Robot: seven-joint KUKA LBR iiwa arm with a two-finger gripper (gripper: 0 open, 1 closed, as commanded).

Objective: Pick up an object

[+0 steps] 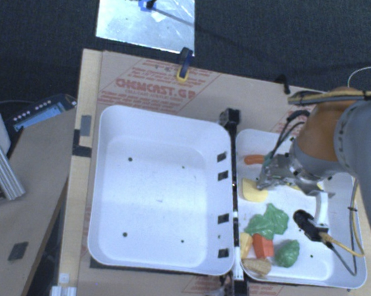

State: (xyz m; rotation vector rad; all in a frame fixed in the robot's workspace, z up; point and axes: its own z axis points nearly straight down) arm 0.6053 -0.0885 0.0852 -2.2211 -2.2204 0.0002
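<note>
A: Logging the approach. The arm (pixel 352 133) is reaching in over the right bin (pixel 342 272), and the gripper (pixel 268 178) is hanging low above the pale yellow piece (pixel 254 192), which is lying against the divider (pixel 233 198) between the two bins.

B: Is it gripping anything?

A: Cannot tell. The wrist body is covering the tip, so I am recording neither how wide it is standing nor whether anything is in it.

B: Which object are we treating as the target?

A: My judgement is the pale yellow piece, since it is sitting directly under the tip, slightly toward the divider. The orange stick (pixel 254 159) is lying farther up along the divider, just beside the gripper. The green lump (pixel 268 221) is lying farther down from the yellow piece, and the red block (pixel 263 246), the small green piece (pixel 287 252) and the tan piece (pixel 257 265) are crowding the bin's lower end, away from the tip.

B: Advice for the descent?

A: The yellow piece is looking flat and is sitting close to the divider wall, so I am suggesting a straight drop centred on it, keeping clear of that wall. Closing should wait until the tip is straddling the piece. The left bin (pixel 159 188) is playing no part.
</note>
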